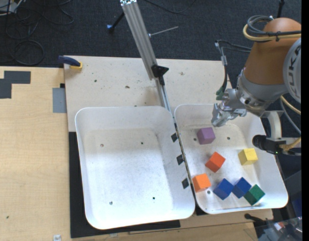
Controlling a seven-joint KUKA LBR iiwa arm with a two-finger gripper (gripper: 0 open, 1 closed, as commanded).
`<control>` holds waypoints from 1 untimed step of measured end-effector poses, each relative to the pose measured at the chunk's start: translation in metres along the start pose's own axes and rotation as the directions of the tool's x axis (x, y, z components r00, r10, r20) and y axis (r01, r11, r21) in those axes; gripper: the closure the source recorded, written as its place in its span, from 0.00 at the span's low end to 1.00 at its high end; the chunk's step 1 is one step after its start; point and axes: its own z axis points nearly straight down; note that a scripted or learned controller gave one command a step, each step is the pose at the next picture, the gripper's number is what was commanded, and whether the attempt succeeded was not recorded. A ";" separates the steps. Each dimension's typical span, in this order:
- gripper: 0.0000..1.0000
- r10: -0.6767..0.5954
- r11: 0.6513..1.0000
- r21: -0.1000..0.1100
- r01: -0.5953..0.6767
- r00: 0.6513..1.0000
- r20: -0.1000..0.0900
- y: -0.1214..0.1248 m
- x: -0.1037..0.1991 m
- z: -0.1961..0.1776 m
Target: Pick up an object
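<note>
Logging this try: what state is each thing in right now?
gripper: above the right bin's far end, holding nothing visible
purple cube: resting in right bin, tilted
red cube: resting
orange cube: by the divider
yellow cube: resting
blue cubes: touching
green cube: beside them

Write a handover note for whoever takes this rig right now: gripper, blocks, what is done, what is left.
Gripper: above the far end of the right bin, just beyond the purple block; nothing seen in it.
Blocks, all in the right bin: purple farthest back, red block mid-bin, yellow block toward the right wall, orange block by the divider, two blue blocks and a green block at the near end.
Done: no pick yet; every block lies on the bin floor.
Left: grasp and lift one; purple looks nearest.
</note>
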 end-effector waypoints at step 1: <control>1.00 0.000 1.000 0.000 0.000 1.000 0.000 -0.015 0.051 0.000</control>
